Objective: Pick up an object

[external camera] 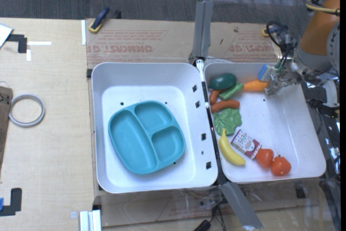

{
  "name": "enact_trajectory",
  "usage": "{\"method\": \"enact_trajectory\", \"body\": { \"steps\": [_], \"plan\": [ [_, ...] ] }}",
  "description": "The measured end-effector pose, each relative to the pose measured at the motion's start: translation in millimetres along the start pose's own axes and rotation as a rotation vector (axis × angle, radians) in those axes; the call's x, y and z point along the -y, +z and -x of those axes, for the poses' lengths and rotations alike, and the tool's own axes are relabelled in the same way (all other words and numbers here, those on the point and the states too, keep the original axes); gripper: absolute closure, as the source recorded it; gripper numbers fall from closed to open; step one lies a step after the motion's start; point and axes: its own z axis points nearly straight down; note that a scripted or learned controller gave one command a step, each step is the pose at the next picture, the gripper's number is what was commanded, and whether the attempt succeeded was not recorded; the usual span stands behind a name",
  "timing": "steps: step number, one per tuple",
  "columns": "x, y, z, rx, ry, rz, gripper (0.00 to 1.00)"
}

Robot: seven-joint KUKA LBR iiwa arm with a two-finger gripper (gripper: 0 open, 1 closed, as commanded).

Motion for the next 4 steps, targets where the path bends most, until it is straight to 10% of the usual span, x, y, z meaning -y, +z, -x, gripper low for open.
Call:
{"method": "enact_trajectory", "body": {
  "steps": [1, 2, 3, 4],
  "plan": [
    [9, -2, -26, 0.008, -0.414, 0.012, 1.0],
    [27, -2, -22, 0.009, -0.429, 0.013, 1.0],
    [5, -93, 1, 0.009, -0.099, 0.015, 1.0],
    [-7, -13, -45, 0.008, 0.007, 0.017, 1.0]
  ]
}}
